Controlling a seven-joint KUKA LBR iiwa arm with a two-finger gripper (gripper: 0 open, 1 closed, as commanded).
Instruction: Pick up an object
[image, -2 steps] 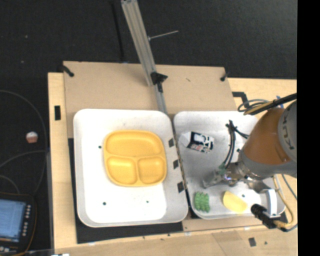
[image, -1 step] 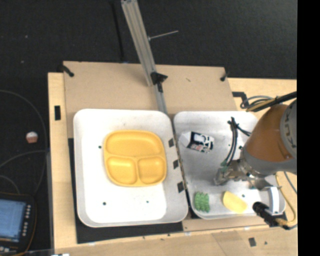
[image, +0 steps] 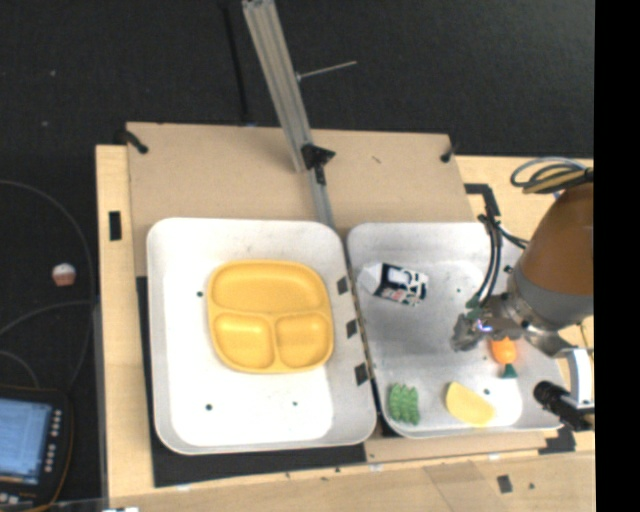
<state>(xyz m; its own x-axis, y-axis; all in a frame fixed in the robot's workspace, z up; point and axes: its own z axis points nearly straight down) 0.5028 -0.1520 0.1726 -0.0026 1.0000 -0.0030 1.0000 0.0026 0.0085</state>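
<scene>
In the right bin (image: 440, 240) lie a white and black carton (image: 400, 284) on its side near the left wall, a green ridged piece (image: 403, 402) at the front, a yellow wedge (image: 468, 404) beside it, and a small orange carrot-like toy (image: 503, 352). My gripper (image: 468, 333) hangs low over the bin's right middle, just left of the orange toy and right of the carton. The grey arm with its orange band (image: 560, 260) comes in from the right and covers the bin's right edge.
The left bin (image: 180, 400) holds a yellow divided plate (image: 270, 314). A metal pole (image: 290, 100) slants up from the divider between the bins. Bare white floor lies between the carton and my gripper.
</scene>
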